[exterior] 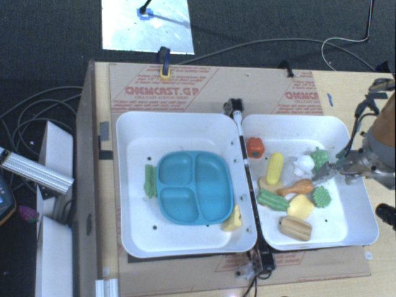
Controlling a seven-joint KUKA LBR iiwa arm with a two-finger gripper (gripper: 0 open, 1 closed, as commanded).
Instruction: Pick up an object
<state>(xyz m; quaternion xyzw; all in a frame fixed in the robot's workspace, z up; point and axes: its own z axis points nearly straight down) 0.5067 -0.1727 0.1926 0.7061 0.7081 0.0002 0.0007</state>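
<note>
Grey claw [323, 172] beside broccoli [321, 196]

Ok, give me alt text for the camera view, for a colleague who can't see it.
The arm's end effector reaches in from the right, low over the right bin among toy food: corn, carrot, broccoli, a red piece. The left bin holds a blue divided plate, a green piece beside it.
</note>
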